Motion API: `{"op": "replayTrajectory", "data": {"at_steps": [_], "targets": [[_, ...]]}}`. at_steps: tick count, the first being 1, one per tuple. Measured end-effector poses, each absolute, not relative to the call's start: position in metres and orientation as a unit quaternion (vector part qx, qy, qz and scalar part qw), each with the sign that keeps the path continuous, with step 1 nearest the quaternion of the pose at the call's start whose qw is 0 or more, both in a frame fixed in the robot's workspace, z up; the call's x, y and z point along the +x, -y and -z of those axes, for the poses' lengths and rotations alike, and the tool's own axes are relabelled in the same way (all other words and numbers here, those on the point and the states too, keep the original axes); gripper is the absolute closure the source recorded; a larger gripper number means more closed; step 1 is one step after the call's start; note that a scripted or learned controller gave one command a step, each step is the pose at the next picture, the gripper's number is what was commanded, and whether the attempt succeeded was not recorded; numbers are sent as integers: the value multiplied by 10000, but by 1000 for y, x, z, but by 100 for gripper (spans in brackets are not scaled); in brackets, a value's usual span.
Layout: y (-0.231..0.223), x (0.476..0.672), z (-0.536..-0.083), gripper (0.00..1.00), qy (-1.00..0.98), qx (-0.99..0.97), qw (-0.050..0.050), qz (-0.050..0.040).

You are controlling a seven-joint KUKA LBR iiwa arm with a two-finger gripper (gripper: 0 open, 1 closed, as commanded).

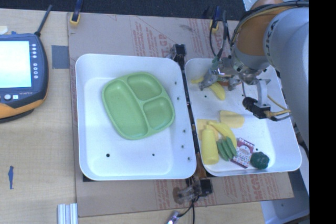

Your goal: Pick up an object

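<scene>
Hanging low in the right bin (283, 162), the gripper (219, 77) sits over a yellow piece (217, 92); whether it grips cannot be told. Nearer lie a yellow bottle (209, 145), green pods (227, 148) and broccoli (260, 160). A green plate (138, 105) fills the left bin (92, 157).

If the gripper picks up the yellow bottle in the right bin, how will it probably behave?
The yellow bottle lies on its side, so a push may roll it. Its smooth rounded body could slip between the fingers. It looks like light plastic, probably stiff.

A green divided plate (138, 105) lies in the left bin (89, 128); a teach pendant (21, 73) sits beside it.
</scene>
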State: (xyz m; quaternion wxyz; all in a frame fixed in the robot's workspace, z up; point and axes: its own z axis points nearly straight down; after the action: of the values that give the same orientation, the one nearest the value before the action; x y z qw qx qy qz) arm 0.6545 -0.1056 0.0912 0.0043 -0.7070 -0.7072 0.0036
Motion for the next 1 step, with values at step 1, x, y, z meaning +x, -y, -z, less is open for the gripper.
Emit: {"op": "replayTrajectory", "data": {"at_steps": [1], "targets": [[112, 655, -91, 0, 7070, -7072, 44, -32]]}}
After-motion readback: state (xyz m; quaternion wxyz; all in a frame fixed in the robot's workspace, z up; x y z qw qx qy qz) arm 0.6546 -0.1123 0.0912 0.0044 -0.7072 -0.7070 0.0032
